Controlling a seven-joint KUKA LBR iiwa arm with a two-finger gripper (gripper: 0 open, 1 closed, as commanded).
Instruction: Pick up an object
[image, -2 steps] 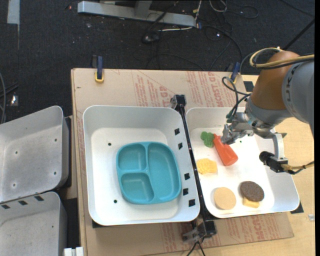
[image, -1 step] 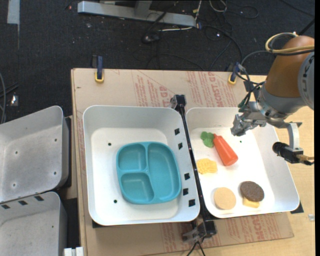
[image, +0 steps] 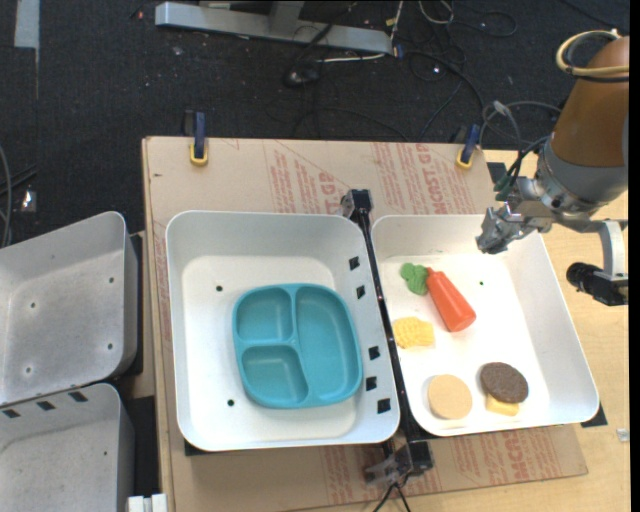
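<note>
a cardboard-topped bench (image: 300, 175) on a dark floor bears two shallow white plastic bins. the left bin (image: 200, 250) holds a teal three-compartment tray (image: 296, 345). the right bin (image: 560, 330) holds an orange toy carrot with a green top (image: 445, 297), a yellow corn piece (image: 413, 332), a tan round cookie (image: 449, 396) and a brown round cookie (image: 503, 381). the grey arm with an orange band (image: 590, 110) reaches in from the right, its gripper (image: 493, 236) over the right bin's far edge, well apart from the carrot; whether the claw is apart or together cannot be told.

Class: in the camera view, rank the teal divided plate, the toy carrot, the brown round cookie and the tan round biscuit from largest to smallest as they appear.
1. teal divided plate, clearly the largest.
2. toy carrot, counting its green top.
3. brown round cookie and tan round biscuit: they look about the same size, so I would not rank them.
</note>
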